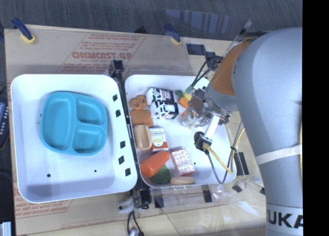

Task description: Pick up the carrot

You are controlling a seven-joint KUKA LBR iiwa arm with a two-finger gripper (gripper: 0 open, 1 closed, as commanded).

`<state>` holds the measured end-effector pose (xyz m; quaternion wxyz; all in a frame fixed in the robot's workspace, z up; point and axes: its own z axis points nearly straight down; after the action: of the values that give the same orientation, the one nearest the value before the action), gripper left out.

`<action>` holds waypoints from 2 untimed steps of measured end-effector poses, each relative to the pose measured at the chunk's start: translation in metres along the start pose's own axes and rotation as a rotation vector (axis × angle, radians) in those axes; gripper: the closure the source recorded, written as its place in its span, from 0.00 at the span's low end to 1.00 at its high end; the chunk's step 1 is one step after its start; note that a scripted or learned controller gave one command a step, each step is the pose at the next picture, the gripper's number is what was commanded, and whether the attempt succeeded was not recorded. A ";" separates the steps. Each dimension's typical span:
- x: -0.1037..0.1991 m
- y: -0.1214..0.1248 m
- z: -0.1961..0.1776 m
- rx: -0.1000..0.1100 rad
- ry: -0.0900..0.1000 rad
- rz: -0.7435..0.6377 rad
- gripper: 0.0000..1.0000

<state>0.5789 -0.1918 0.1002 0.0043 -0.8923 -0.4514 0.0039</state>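
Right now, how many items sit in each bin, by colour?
Blue: 1, divided plate, left bin
Orange: 2, carrot, small piece beside gripper
Brown/tan: 4
Black-and-white: 1, carton
Red-and-white: 2 small boxes
Right bin: 9
Total: 10

"CHEMCAST GP" in red on the cardboard point(92, 50); "KUKA" on the arm point(285, 218).

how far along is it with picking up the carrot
Done: the arm has reached into the right bin, with the gripper low near its upper right. In hand: nothing that can be seen; the fingers are too blurred to read. Left: the carrot lies at the bin's lower left, next to a green piece, well apart from the gripper. The approach and grasp remain.
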 end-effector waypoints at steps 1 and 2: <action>0.093 -0.073 -0.094 -0.012 0.011 0.006 1.00; 0.016 -0.099 -0.074 -0.006 -0.002 -0.339 1.00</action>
<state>0.5093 -0.1202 0.1748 0.0021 -0.8034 -0.5954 0.0027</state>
